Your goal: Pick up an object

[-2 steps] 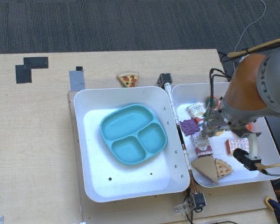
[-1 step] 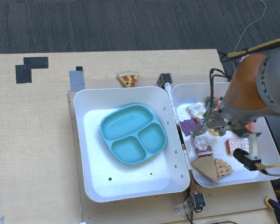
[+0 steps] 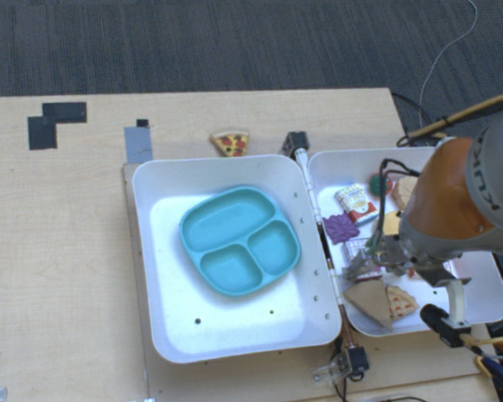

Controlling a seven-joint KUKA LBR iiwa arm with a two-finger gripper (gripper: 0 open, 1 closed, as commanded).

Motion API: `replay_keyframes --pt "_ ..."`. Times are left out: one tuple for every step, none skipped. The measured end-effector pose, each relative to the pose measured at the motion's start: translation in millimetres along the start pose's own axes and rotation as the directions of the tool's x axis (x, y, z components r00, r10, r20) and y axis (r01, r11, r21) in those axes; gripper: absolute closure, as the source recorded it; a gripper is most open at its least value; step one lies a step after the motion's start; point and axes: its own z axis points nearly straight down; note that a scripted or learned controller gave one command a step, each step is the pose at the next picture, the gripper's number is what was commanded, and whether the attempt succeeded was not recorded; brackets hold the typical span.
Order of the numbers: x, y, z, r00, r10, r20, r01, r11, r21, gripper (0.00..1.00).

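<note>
Grey arm's pincer (image 3: 367,265) dips among toys in the right bin (image 3: 485,307), its grip can't be told, nothing lifted yet.

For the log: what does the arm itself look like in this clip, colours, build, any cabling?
The arm is a thick, rounded grey body with a broad orange band above the wrist. Below the band sits darker grey metal hardware leading to the gripper. Thin dark cables run along the wrist area, and a black-and-white fitting with more cable sits near its base.
</note>
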Motion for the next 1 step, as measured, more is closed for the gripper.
replay_keyframes --pt "0.0 2.2 -11.2 1.000 -0.001 0.001 0.001 1.000 -0.005 1.00"
